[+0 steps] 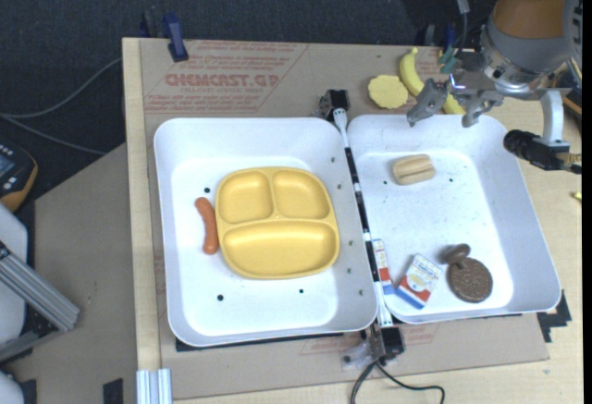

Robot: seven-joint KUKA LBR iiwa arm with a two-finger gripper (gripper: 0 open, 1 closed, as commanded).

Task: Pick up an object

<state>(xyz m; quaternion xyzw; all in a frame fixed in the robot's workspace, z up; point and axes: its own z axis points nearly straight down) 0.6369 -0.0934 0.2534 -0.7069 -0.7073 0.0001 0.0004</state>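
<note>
A brown board on the bench carries two white bins side by side. Nearest in the right bin [518,236] lie a small carton [418,280] and a brown cookie [469,278]; the left bin [176,208] holds a yellow divided plate [276,222] with a sausage [208,225] beside it. Farther back rests a bread roll [413,169]. Above the right bin's far rim hangs the gripper [447,109], fingers spread apart with nothing between them.

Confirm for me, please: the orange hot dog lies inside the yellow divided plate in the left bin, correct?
Not quite. The camera view shows the orange hot dog lying beside the yellow divided plate, on the floor of the left bin along the plate's left edge, not inside it.
</note>
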